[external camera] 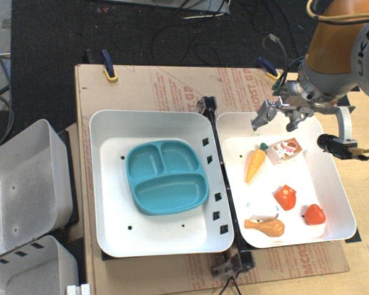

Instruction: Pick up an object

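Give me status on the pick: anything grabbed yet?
Done: nothing lifted. The carrot, snack packet, two red pieces and drumstick all lie in the right bin; the teal plate sits in the left bin. In hand: the pincer is open, nothing between its fingers, above the right bin's far edge. Left: descend, close, lift.
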Available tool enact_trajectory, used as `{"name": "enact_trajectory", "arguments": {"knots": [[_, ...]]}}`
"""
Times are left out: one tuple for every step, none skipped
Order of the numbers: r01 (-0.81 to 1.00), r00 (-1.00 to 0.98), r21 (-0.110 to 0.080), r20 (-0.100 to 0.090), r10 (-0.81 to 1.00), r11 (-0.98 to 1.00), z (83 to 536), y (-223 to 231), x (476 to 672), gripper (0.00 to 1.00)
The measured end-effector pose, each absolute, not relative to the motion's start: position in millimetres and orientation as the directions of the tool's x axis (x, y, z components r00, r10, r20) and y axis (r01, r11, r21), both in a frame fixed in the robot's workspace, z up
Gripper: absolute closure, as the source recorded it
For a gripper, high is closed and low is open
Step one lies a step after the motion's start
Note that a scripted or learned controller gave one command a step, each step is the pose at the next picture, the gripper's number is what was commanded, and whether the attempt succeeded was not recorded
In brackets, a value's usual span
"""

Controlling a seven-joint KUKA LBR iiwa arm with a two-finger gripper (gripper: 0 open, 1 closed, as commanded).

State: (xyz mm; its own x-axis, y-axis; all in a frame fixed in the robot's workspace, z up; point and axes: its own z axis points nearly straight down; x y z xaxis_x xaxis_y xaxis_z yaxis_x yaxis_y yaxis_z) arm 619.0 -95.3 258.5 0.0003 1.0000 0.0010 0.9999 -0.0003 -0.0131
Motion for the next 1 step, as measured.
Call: {"name": "enact_trajectory", "arguments": {"knots": [[1.0,-0.002,0.0,0.0,1.0,0.002,266.1,-95.0,621.1,0.0]]}}
